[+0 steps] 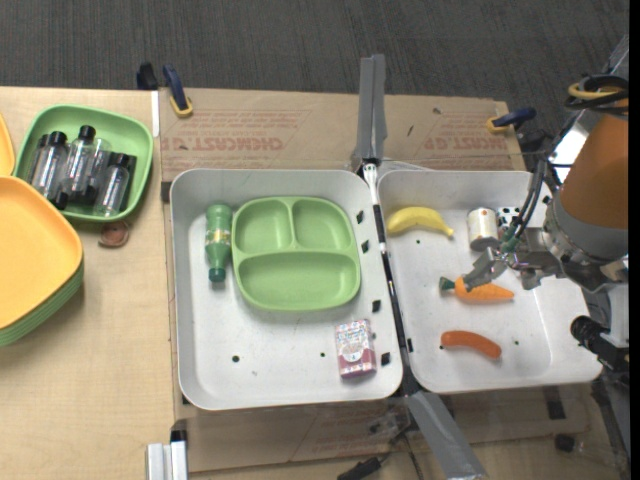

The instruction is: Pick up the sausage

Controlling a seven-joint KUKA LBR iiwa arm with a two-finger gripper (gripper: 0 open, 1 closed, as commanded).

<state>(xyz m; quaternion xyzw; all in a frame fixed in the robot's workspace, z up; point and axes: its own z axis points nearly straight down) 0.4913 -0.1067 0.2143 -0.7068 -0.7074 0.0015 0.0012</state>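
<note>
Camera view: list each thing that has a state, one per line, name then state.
Sausage: lying flat in the right bin, not gripped.
Carrot: lying flat, at the gripper.
Banana: lying on its side.
Green bottle: lying down beside the divided plate.
Pink packet: lying flat in the left bin.

The setting is a robotics laboratory test bench. Two shallow white plastic bins (195, 368) sit side by side on brown cardboard sheeting (270, 133) held by spring clamps (178, 93) at the far edge. The bins contain toy food, such as a yellow plastic banana (418, 221). A grey industrial arm with an orange band (598, 183) enters from the right. Dark grey carpet (300, 18) covers the floor beyond.
</note>
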